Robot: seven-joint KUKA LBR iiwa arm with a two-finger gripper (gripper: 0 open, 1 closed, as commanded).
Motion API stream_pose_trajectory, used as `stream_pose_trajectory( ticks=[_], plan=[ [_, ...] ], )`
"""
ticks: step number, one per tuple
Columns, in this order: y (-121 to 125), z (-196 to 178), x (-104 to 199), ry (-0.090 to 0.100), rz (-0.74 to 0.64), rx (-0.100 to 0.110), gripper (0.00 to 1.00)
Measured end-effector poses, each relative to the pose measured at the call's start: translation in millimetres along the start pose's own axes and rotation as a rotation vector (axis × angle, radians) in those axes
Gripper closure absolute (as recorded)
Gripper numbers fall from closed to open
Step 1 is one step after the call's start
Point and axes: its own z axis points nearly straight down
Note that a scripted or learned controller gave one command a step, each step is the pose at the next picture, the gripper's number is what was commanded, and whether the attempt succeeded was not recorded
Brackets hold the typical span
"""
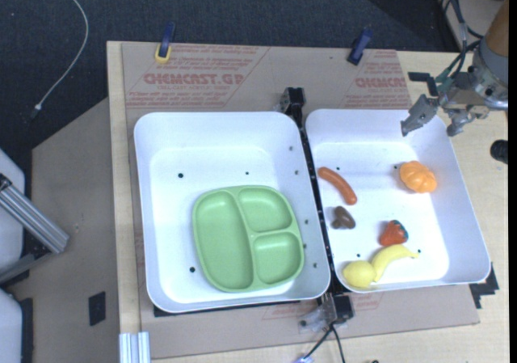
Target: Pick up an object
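Note:
The right bin [367,135] holds several toy foods: an orange-red sausage [337,184], an orange fruit [417,177], a brown lump [342,218], a red strawberry-like piece [393,233], a yellow banana [391,259] and a yellow lemon [359,274]. My gripper [436,121] hangs open above the bin's far right corner, its two fingers spread apart with nothing between them. It stands above and a little behind the orange fruit.
The left bin [161,159] carries a green divided plate [246,236]. A black divider [311,183] runs between the bins. Blue clamps [359,46] hold the cardboard sheet at the back. The arm enters from the upper right.

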Motion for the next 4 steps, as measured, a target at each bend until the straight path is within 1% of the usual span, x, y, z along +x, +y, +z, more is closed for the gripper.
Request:
stream_pose_trajectory(
  ticks=[1, 2, 3, 4],
  plan=[
    [2.0, -6.0, 0.3, -0.002, -0.002, -0.011, 0.0],
    [2.3, 54.4, 8.8, 0.001, -0.003, -0.003, 0.0],
    [4.5, 98.9, 4.9, 0.0, -0.002, -0.004, 0.0],
    [7.2, 159.4, 13.1, 0.001, -0.003, -0.002, 0.0]
  ],
)
